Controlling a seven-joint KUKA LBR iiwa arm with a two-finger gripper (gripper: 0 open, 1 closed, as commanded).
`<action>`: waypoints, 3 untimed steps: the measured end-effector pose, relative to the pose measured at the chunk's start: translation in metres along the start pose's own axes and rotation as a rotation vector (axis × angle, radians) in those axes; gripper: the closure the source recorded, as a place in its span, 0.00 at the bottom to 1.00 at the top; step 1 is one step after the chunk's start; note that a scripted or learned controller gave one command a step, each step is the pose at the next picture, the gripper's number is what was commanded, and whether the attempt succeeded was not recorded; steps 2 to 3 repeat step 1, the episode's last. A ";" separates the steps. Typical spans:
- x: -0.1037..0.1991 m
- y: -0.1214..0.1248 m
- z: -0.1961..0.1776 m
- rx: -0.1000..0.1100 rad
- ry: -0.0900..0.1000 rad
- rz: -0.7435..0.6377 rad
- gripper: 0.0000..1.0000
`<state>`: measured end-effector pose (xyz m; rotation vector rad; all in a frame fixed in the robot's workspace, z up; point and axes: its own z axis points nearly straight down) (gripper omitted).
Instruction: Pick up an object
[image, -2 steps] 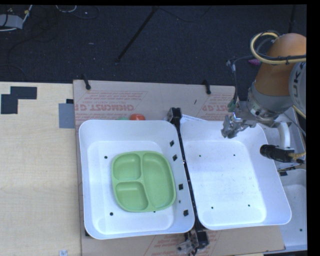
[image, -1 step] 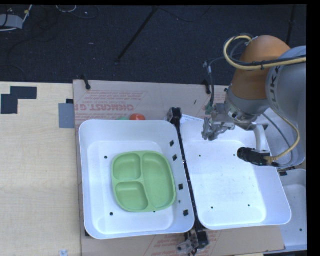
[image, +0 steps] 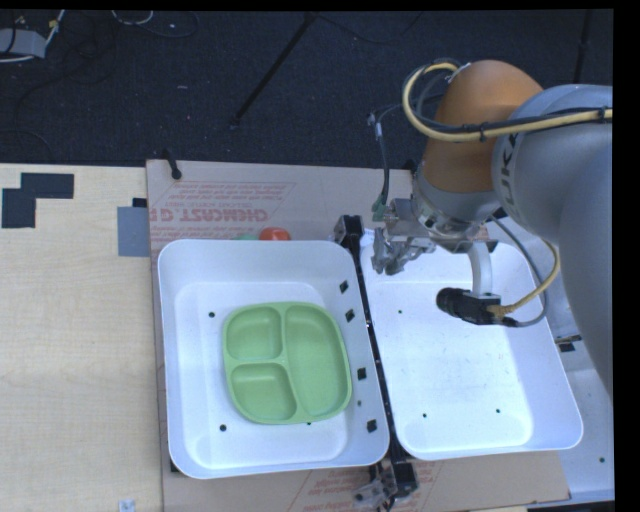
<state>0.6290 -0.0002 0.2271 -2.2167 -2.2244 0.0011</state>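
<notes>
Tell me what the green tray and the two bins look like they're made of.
Green tray: likely molded plastic, matte pale green, with three smooth rounded compartments. Left bin and right bin: probably thin formed plastic, white with a slight sheen, rounded corners and soft molded rims.

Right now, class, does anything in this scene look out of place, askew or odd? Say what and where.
One thing: a small orange-red object, with something green beside it, lies on the cardboard behind the left bin, outside both bins. The green divided plate sits slightly rotated in that bin. The gripper hangs over the right bin's back left corner.
</notes>
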 end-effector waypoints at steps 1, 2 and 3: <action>0.062 -0.010 0.004 0.003 0.002 -0.001 1.00; 0.062 -0.010 0.004 0.003 0.002 -0.001 1.00; 0.062 -0.010 0.004 0.003 0.002 -0.001 1.00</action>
